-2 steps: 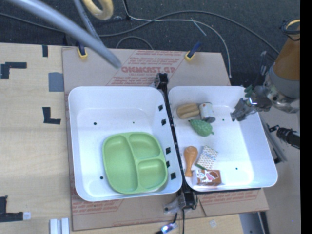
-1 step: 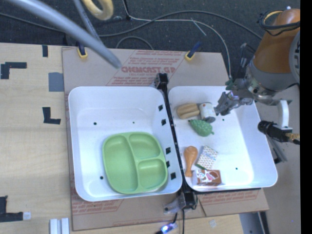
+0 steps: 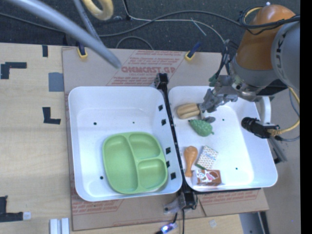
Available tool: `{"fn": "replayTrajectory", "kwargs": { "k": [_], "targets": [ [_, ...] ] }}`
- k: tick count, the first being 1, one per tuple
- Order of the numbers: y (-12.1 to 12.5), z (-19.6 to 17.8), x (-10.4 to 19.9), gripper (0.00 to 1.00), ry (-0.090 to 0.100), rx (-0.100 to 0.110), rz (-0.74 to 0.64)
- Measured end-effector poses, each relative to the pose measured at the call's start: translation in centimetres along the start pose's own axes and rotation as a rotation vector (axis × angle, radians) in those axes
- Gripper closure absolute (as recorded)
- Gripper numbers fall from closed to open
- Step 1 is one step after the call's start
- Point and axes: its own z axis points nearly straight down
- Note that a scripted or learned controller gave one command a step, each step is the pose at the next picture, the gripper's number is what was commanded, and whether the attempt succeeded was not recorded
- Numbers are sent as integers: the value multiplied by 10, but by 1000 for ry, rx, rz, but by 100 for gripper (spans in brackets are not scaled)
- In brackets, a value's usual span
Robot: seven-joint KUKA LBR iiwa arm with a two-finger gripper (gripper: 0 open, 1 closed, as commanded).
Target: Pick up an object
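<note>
Bread roll (image 3: 187, 111) at ten o'clock, touching gripper (image 3: 208, 107); finger state impossible to tell; could slip toward green toy (image 3: 201, 127).

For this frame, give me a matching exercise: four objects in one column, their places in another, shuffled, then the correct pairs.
Things:
1. green divided plate
2. bread roll
3. orange drumstick toy
4. red-and-white packet

Places:
A. right bin, far end, just beside the end effector
B. left bin, near half
C. right bin, near edge, nearest the camera
D. right bin, along the divider, left of the checkered packet

Pairs: 1-B, 2-A, 3-D, 4-C
</note>
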Motion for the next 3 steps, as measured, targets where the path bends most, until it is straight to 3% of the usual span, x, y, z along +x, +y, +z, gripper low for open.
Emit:
{"fn": "replayTrajectory", "kwargs": {
  "k": [2,3],
  "targets": [
    [27,27,94,100,0,1,-1],
    [40,20,148,100,1,0,-1]
  ]
}}
